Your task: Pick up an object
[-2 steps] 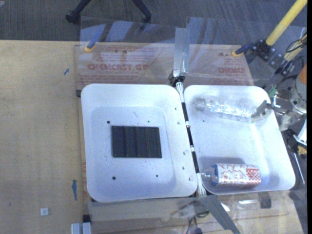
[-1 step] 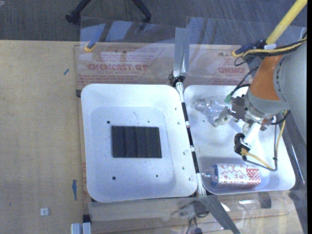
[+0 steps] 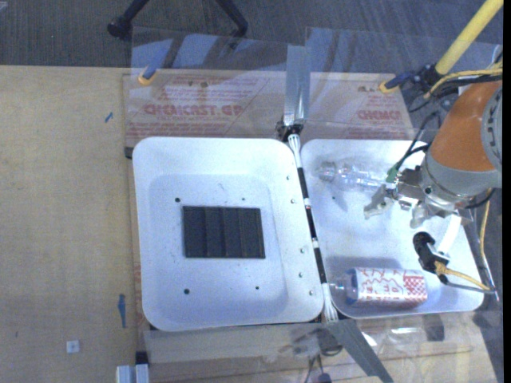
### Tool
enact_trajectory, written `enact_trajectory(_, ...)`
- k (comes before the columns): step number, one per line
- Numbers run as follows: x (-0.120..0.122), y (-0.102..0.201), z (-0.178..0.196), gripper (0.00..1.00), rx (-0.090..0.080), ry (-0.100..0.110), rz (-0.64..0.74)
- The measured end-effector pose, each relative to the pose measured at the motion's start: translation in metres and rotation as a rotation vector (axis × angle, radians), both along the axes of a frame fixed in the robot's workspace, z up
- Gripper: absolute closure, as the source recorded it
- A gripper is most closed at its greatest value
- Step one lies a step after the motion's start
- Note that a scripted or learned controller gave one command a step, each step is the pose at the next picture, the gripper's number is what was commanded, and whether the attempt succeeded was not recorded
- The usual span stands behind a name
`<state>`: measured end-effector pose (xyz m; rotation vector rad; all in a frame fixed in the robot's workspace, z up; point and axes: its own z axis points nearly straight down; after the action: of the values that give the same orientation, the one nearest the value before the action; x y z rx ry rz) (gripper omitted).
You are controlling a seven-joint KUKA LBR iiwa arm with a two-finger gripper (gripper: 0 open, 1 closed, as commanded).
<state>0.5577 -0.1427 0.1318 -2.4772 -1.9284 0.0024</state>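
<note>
Clear plastic bottle (image 3: 351,175) lies in the right bin (image 3: 351,242), far half, long axis running roughly left to right across the bin, cap end toward the divider. My gripper (image 3: 382,200) sits at the bottle's right end, on the near side of it; I cannot tell from this view whether it is clamped on anything or slack (glare and cabling clutter the spot). A red-and-white can (image 3: 387,286) lies on its side along the near wall of the same bin, axis also left to right, well apart from the gripper. Left bin (image 3: 160,174) carries a dark ribbed block (image 3: 223,231) at its centre. Judgement: the bottle is the nearer candidate, lying just leftward and away from the gripper, so any approach should close across its narrow width.
</note>
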Motion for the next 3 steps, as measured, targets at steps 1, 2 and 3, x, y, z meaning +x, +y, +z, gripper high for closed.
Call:
enact_trajectory(1, -0.023, -0.058, 0.037, 0.0, -0.003, -0.004, 0.026)
enact_trajectory(2, -0.011, -0.074, 0.077, 0.0, -0.004, -0.006, 0.165)
enact_trajectory(3, -0.012, 0.049, 0.056, 0.0, 0.0, 0.001, -0.046)
